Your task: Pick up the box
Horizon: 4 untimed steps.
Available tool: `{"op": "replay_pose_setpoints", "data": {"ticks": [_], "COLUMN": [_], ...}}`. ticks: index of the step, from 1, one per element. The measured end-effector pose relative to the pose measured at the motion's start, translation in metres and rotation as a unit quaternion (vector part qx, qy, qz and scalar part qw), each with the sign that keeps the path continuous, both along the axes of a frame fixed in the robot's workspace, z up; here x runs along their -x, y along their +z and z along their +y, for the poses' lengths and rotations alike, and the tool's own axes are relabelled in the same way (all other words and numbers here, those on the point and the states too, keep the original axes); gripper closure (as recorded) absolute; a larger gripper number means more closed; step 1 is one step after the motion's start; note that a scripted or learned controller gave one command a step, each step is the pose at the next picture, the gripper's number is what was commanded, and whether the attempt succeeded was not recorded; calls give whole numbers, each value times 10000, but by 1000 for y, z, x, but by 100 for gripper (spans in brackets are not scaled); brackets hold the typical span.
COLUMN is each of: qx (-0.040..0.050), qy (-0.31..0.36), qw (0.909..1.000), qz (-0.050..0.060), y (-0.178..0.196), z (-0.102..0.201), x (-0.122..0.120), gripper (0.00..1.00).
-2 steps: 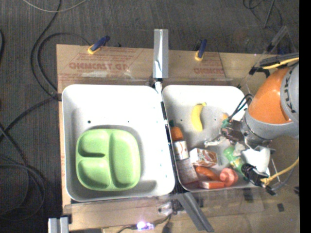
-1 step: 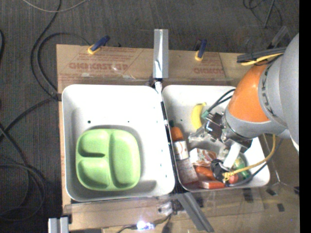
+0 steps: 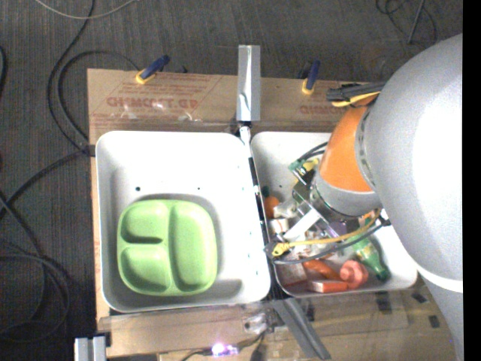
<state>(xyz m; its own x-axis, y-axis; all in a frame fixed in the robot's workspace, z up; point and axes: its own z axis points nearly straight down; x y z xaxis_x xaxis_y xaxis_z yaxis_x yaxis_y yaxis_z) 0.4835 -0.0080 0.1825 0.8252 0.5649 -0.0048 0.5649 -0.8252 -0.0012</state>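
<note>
My gripper (image 3: 291, 228) is low in the right bin (image 3: 274, 145), among a heap of small items near the bin's left wall. The grey arm and its orange band (image 3: 342, 168) cover much of that bin. A small box with green print (image 3: 304, 168) peeks out just left of the orange band, above the gripper. A flat brown box-like piece (image 3: 295, 274) lies at the bin's front, below the gripper. Whether anything sits between the fingers is hidden by the wrist and the clutter.
The left bin (image 3: 150, 145) holds a green divided plate (image 3: 168, 245) at its front left. Near the right bin's front lie a red-orange toy (image 3: 352, 271), a pale orange block (image 3: 328, 285) and a green item (image 3: 376, 262). Yellow cable (image 3: 323, 239) loops by the wrist.
</note>
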Motion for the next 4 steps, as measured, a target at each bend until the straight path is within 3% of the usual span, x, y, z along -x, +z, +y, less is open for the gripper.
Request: {"op": "replay_pose_setpoints", "data": {"ticks": [1,2,3,4], "qx": [92,15,11,-1], "qy": [-629,-943,-1096,-888], "qw": [9978,9955,9940,9960], "qz": [-197,-3,-1,6], "y": [-33,15,13,0], "z": [35,16,-59,-4], "x": [-26,-9,0,0], "gripper": [0,0,0,0]}}
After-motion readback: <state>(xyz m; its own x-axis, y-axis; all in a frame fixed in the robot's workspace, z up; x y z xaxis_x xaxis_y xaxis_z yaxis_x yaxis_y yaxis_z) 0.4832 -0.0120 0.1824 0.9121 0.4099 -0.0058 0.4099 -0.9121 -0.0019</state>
